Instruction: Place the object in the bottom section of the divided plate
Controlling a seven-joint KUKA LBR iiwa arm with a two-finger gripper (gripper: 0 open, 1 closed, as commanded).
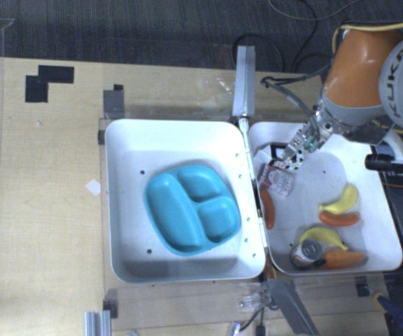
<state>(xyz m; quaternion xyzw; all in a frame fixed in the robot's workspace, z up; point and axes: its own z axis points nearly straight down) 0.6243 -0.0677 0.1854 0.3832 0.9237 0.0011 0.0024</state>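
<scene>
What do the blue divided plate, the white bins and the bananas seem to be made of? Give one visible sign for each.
Divided plate: probably moulded plastic, with an even blue colour, rounded ridges and a soft sheen.
White bins: likely plastic or coated metal; smooth, matte, rounded corners.
Bananas: apparently toy plastic, uniformly yellow; real fruit cannot be ruled out.

The divided plate (193, 208) lies in the left bin (127, 149), while two bananas (341, 199) (322, 237), a hot dog (267, 208) and the claw (281, 168) occupy the right bin (390, 254) beside it.

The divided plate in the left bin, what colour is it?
Light blue, a turquoise shade; the divided plate shows clearly in the camera view.
</scene>
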